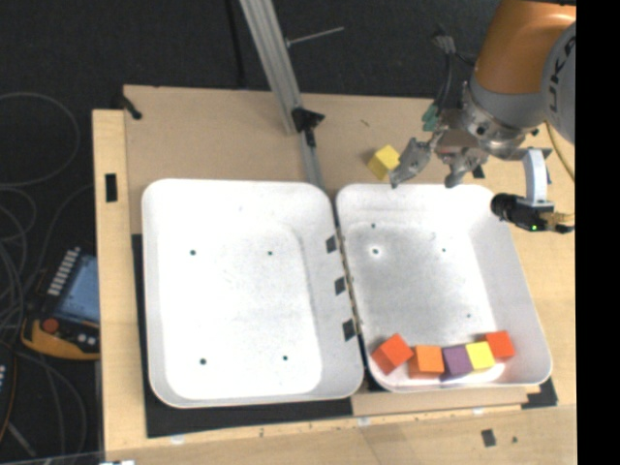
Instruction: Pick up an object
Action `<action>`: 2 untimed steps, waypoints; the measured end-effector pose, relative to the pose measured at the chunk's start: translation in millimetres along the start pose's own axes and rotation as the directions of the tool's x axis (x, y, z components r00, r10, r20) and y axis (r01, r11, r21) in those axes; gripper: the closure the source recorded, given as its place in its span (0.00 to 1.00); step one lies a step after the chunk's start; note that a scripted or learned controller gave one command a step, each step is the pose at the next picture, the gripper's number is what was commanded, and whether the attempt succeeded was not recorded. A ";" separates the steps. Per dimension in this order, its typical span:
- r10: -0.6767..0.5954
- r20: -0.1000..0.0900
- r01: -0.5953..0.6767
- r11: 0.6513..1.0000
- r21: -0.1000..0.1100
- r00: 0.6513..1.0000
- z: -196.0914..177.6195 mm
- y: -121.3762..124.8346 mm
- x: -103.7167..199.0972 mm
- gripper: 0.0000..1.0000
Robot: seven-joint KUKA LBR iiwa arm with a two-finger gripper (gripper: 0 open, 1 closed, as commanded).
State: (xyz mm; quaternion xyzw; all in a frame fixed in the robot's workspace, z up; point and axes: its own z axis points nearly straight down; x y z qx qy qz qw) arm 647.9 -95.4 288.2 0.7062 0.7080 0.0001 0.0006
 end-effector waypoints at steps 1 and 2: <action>0.007 0.002 -0.007 1.000 0.007 1.000 103.7 30.8 -64.7 0.00; 0.004 -0.002 -0.004 1.000 0.011 1.000 187.2 -31.0 -38.1 0.00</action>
